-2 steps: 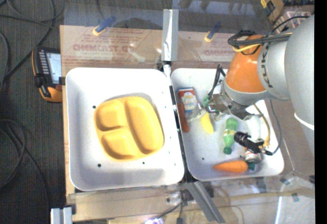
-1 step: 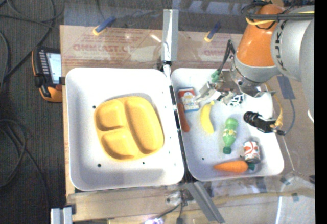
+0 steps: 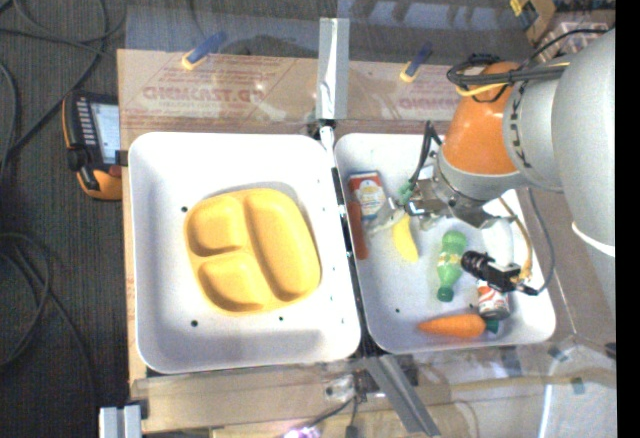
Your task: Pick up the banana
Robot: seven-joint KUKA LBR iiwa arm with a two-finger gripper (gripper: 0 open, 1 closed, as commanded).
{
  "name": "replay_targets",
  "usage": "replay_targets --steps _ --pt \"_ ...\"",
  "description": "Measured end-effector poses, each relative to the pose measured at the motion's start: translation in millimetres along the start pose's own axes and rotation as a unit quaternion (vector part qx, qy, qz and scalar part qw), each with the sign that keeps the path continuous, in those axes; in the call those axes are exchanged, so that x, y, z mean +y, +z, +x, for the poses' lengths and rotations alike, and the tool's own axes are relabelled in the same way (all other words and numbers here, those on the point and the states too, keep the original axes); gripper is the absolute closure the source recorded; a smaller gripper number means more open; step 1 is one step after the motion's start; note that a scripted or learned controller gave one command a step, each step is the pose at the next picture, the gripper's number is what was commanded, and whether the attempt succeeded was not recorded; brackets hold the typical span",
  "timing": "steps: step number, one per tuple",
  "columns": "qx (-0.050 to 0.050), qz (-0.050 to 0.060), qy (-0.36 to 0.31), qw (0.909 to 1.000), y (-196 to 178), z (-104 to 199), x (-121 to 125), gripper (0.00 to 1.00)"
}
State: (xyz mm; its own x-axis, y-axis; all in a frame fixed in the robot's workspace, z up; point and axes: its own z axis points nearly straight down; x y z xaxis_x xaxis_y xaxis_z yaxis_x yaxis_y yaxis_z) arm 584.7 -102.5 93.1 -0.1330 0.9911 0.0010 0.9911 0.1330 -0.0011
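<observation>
The banana [image 3: 405, 242] is a short yellow piece lying on the floor of the right bin [image 3: 385, 321], left of its middle. My gripper [image 3: 418, 204] hangs under the orange wrist band, directly over the banana's far end and very close to it. The gripper body hides that end of the banana, so I cannot tell whether it touches the fruit.
A red box [image 3: 364, 209] lies just left of the banana along the bin wall. A green bottle [image 3: 450, 263], a small can [image 3: 491, 303] and a carrot [image 3: 454, 327] lie to the right and front. The left bin [image 3: 160, 326] holds a yellow divided tray [image 3: 255, 248].
</observation>
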Motion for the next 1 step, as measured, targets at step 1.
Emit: replay_targets --steps 1 --pt "0.000 0.000 0.000 1.0000 -8.6 0.1 0.3 1.00"
